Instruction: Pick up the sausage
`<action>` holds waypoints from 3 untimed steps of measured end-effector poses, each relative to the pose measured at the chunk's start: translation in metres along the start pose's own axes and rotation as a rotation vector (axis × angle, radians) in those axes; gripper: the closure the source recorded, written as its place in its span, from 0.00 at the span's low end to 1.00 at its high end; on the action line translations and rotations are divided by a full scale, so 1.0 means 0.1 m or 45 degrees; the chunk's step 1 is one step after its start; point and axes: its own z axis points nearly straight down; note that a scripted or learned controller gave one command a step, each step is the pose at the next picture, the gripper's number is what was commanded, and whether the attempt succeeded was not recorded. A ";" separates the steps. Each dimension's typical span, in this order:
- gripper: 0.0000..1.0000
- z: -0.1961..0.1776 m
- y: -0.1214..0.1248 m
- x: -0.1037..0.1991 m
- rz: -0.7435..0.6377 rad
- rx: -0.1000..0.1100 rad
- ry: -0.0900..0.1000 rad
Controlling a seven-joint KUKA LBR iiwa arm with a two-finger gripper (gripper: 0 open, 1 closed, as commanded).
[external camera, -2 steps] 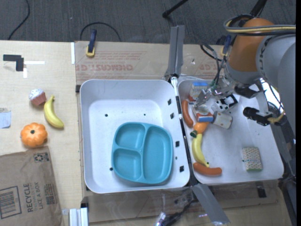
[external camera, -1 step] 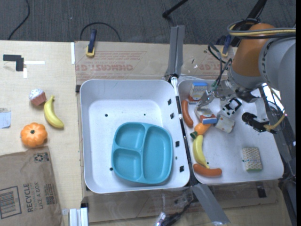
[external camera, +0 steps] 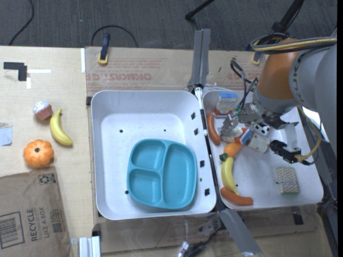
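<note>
While the hand (external camera: 231, 126) hovers, grip unclear, sausage (external camera: 214, 128) hugs right bin's (external camera: 305, 194) left wall, crowded.

The metal pincer (external camera: 231, 123) is silvery grey, on a grey arm with an orange band (external camera: 277, 79). Just to its left lies a long orange-red sausage (external camera: 213, 129); below it, a small orange carrot-like piece (external camera: 233, 148), a yellow plastic banana (external camera: 228, 174) and a second orange-red sausage (external camera: 236, 198). To its right sit a white die with black dots (external camera: 261, 128) and a pale sponge with a green-and-pink check (external camera: 288, 180). Far to its left, a turquoise three-part plastic plate (external camera: 162, 173) rests in a white bin (external camera: 107, 138). The desk (external camera: 32, 90) is pale tan wood.
</note>
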 end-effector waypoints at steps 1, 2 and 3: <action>0.00 -0.42 0.36 -0.19 0.006 -0.001 -0.002; 0.00 -0.10 0.06 -0.05 0.133 -0.028 -0.005; 0.00 -0.06 0.26 -0.05 -0.014 -0.017 -0.005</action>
